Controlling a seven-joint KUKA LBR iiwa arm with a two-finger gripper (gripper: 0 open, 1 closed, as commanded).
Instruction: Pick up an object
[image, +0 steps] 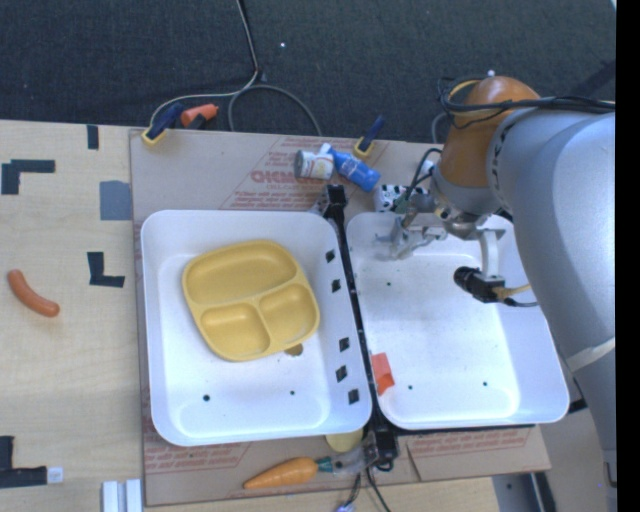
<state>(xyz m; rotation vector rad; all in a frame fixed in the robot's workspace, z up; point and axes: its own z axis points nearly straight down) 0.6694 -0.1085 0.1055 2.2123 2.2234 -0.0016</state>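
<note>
A yellow divided plate (250, 298) lies flat in the left bin (170, 400), with a small brown thing (293, 350) peeking out from under its near edge. My gripper (403, 238) hangs low over the far left corner of the right bin (530, 400), close to the bin's back wall. Nothing can be made out in it. The grey arm with its orange band (487, 100) comes in from the right and covers the right bin's far right corner.
A blue and white bottle (336, 165) lies behind the bins. A toy carrot (281, 473) rests on the bench in front, and a sausage (33, 293) lies far left. Black clips and an orange tag (381, 372) line the divider between the bins.
</note>
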